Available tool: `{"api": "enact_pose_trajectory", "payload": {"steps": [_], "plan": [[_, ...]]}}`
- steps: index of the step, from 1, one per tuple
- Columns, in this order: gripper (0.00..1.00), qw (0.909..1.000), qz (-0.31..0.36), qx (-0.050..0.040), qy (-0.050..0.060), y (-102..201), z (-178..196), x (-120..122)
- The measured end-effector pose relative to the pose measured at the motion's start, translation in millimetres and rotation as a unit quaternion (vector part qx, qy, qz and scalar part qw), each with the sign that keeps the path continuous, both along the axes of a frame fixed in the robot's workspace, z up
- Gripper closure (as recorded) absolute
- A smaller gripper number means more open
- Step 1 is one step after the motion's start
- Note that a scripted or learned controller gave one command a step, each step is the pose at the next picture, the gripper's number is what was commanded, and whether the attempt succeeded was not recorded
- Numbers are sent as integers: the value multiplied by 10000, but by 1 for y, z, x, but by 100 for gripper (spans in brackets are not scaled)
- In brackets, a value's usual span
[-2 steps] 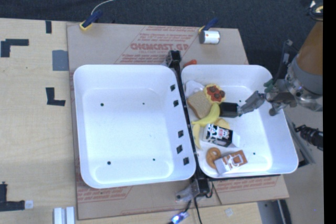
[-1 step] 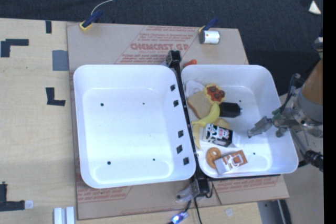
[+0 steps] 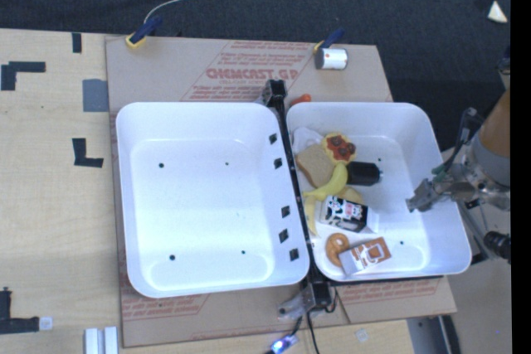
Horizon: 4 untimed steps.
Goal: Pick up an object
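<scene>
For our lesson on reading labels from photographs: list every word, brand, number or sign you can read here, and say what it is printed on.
"CHEMCAST GP": red print, seen upside down, on the brown board under the bins.
Fainter red print repeats along the board's lower edge, too blurred to read.
Black-and-white carton: print too small to read.
Orange-and-white box: label blurred, unreadable.

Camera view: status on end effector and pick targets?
End effector over right white bin's right side, nothing held. Yellow toy banana and black-and-white carton untouched at bin's left. Path clear.
</scene>
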<state>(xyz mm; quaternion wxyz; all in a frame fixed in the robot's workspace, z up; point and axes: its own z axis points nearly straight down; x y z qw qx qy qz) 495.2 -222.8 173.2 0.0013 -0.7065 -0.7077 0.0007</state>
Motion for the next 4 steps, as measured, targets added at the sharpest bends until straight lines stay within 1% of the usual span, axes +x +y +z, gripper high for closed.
{"api": "enact_pose_trajectory", "payload": {"steps": [1,2,3,4], "plan": [[100,10000,-6,-16,-24,-1,-92,21],[100,10000,47,-4,-59,76,-18,95],[100,9999,35,-7,-106,141,176,93],[100,9999,13,-22,-110,144,372,127]]}}
